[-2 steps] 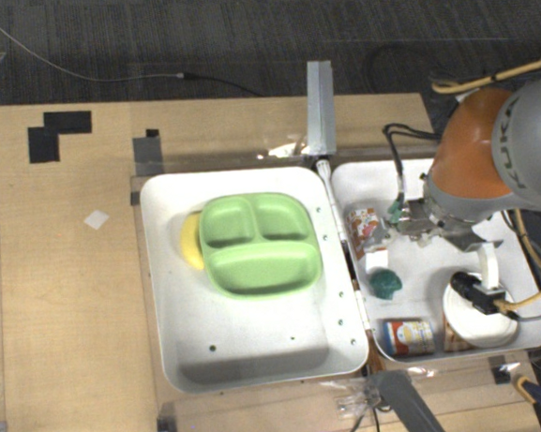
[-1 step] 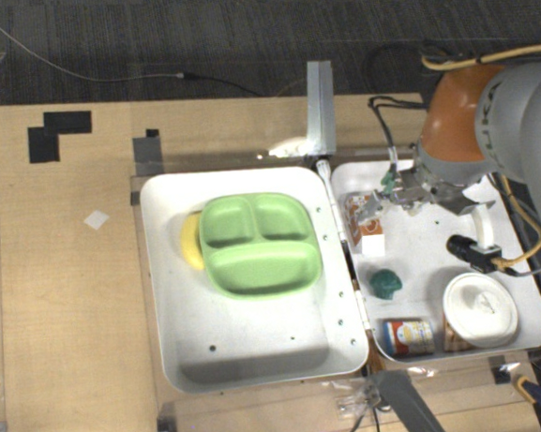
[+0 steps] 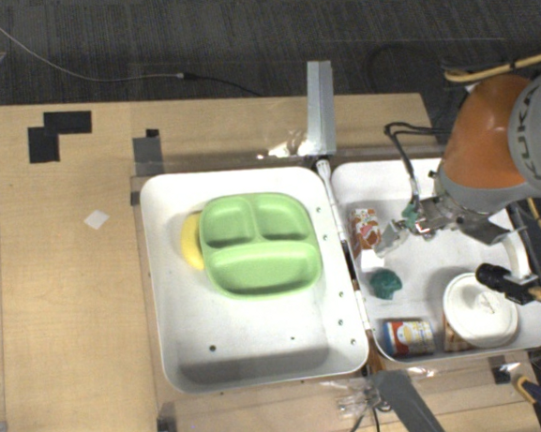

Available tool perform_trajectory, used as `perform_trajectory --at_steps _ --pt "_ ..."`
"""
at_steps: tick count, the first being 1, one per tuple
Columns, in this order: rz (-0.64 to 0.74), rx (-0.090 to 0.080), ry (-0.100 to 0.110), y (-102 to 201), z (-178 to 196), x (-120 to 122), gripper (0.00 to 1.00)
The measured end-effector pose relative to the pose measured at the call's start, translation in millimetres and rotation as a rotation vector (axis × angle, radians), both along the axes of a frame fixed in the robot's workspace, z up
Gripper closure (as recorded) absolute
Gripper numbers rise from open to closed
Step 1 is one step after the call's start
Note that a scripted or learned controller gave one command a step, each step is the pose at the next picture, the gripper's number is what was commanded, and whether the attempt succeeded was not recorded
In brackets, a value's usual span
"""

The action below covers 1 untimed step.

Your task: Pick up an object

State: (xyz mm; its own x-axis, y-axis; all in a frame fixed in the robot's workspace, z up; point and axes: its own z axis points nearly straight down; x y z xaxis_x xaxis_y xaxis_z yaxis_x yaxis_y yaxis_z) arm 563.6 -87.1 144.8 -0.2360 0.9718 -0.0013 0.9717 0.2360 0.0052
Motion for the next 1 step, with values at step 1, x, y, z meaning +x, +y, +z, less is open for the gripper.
perform_trajectory --at_steps 1 --pt "0.001 0.0 -0.004 0.4 11.0 1.6 1.0"
